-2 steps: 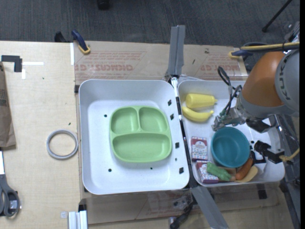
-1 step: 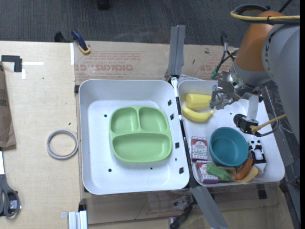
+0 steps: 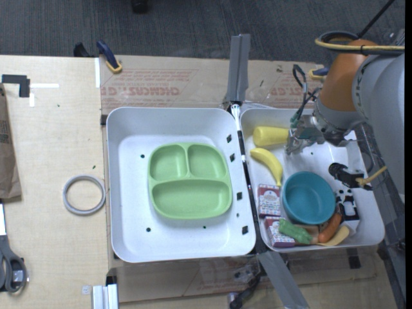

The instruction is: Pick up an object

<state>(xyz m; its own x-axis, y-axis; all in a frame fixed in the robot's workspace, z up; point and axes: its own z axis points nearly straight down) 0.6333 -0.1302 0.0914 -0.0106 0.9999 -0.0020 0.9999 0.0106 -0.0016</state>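
My gripper (image 3: 295,143) hangs low over the back of the right bin (image 3: 360,237), just right of a yellow block (image 3: 270,135) and apart from it. A banana (image 3: 269,163) lies in front of the block. Nearer the front sits a blue bowl (image 3: 309,197). Left of the bowl is a red and white carton (image 3: 269,200), with a second carton (image 3: 277,232) below it. A green piece (image 3: 298,231) and an orange carrot (image 3: 329,228) lie at the bowl's front edge. Nothing shows between the gripper and these things.
The left bin (image 3: 122,192) holds a green divided plate (image 3: 190,181). On the bench to the left lie a grey ring (image 3: 84,194), scissors (image 3: 11,272) and a brown bag (image 3: 8,153). The arm's orange band (image 3: 344,76) and grey body stand over the right bin's far corner.
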